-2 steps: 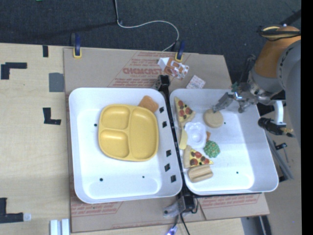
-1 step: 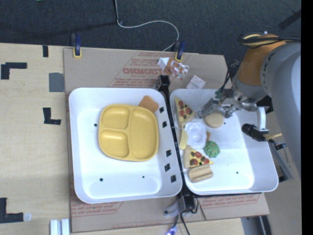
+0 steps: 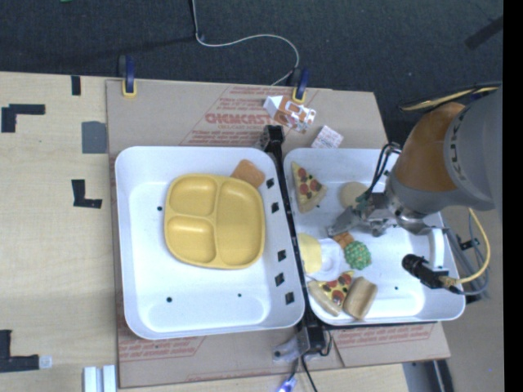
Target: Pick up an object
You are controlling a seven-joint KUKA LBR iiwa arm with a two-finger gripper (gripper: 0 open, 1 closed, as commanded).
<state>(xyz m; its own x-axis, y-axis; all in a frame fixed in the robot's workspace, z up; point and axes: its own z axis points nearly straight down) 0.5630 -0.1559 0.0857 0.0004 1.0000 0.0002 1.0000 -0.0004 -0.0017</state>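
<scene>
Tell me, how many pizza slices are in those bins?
2. One pizza slice lies near the far left corner of the right bin. The other slice lies at that bin's near edge, beside a bread roll. More could be hidden under the arm.

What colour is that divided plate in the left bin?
Yellow. The plate shows best in the camera view.

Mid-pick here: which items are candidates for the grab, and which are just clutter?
In play, right bin: gripper, green bumpy broccoli toy, triangular pizza slice toy, pale yellow rounded toy.

Lying about: yellow sectioned plastic plate, blue clamp.
</scene>
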